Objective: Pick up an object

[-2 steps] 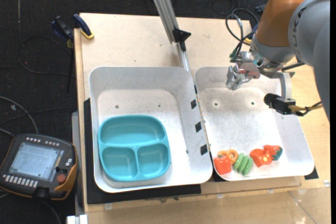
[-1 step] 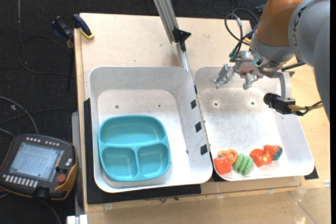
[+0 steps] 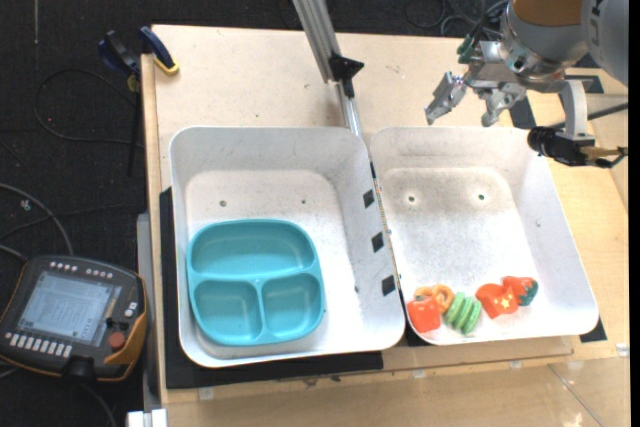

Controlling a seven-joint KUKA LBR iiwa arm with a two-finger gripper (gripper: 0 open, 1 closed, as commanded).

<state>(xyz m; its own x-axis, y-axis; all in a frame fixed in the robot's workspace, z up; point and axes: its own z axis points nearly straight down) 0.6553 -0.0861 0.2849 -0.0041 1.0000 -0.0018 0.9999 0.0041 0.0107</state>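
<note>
The toys lie in a short row near the front edge of the right bin, well below my gripper and far from it. From left to right I see an orange pepper, a green pod and a red pepper. The green pod has its long axis going from the upper left to the lower right, a little tilted, and it touches the orange pepper on its left side. The red pepper lies more sideways, with a small green-blue end pointing to the right. The row itself runs along the front wall of the bin.

My gripper hangs above the far rim of the same bin, over the bench. Its two fingers are spread apart and nothing is between them.

To the left of the gripper, in the left bin, a blue tray with three compartments rests near the front. A metal pole stands behind the bins.
</note>
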